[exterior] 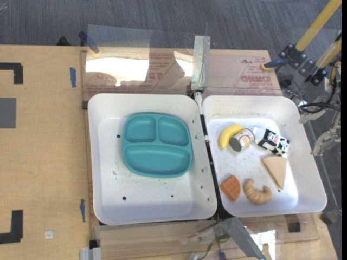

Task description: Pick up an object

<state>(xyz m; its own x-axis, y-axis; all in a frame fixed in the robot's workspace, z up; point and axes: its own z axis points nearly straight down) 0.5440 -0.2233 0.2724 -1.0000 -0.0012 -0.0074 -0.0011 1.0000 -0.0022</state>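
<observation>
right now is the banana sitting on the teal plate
No, the banana lies in the right bin, while the teal plate sits in the left bin.

I take the teal plate [157, 145] as my landmark. It has three sections, two small ones on the far side and one long one on the near side, and it lies flat in the middle of the left white bin [108, 196]. A few dark specks dot that bin's floor just near the plate. The second white bin [260, 103] sits to the plate's right, and their rims touch. Beyond the plate a clear plastic sheet [135, 64] lies on brown board, with a grey upright strip [200, 64] beside it. Left of the plate I see the tan bench top [40, 161], bearing a blue tape strip [72, 77] and black corner marks [15, 73]. Grey carpet [162, 4] lies farther back, and yellow poles [323, 16] stand far right.
</observation>
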